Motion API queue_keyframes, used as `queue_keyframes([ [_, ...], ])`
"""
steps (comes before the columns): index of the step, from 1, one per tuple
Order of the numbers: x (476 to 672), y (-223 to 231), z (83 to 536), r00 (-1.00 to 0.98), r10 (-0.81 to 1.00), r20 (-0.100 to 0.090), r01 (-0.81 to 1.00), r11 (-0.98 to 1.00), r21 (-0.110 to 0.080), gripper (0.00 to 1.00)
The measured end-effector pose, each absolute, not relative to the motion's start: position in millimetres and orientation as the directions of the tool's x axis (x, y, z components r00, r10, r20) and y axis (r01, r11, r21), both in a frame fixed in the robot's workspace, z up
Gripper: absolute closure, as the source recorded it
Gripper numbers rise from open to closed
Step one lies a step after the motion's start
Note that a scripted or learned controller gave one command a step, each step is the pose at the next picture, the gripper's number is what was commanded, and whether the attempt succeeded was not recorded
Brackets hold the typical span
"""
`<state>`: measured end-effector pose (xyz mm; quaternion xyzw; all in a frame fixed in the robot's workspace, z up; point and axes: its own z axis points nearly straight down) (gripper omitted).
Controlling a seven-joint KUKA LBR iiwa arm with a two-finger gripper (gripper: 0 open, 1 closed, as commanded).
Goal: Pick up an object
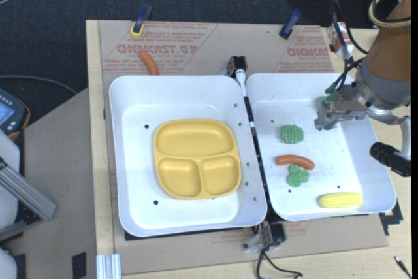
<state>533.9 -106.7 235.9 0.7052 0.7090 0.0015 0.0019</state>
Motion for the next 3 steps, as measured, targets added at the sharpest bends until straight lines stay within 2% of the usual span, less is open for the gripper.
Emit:
queue_keyframes([
  [1,536.1,-55.6,227.6,-0.005,1.0,0.002,1.0,0.005,-0.002,1.0],
  [3,557.0,39.2,216.7,-0.006,1.0,0.001,1.0,0.006,0.002,1.0],
])
